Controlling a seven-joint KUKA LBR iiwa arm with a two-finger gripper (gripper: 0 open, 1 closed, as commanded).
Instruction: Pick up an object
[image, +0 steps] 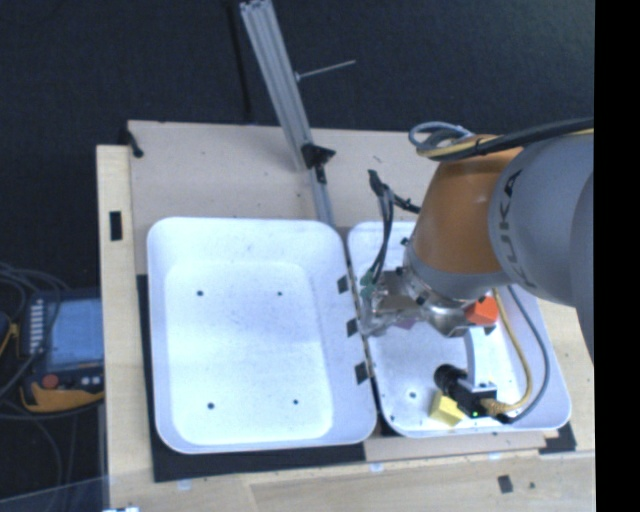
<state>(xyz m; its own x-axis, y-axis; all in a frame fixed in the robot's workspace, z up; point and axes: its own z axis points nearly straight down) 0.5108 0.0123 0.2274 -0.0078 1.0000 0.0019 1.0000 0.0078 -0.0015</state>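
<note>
The arm reaches over the right bin (535, 330), and its orange-banded wrist covers much of the bin's floor. My gripper (386, 308) hangs low at the bin's left wall, close to the divide between the two bins. A small yellow block (443, 408) lies near the front edge of the right bin, well clear of the gripper. An orange-red object (484, 311) peeks out from under the wrist on its right side, partly hidden. Nothing shows between the gripper's tips.
The left bin (240, 330) sits beside the right one with a plain white floor. A slanted metal pole (290, 110) rises behind the bins. Scissors (438, 134) lie on the bench at the back right. A blue-screened device (72, 335) sits off the bench's left.
</note>
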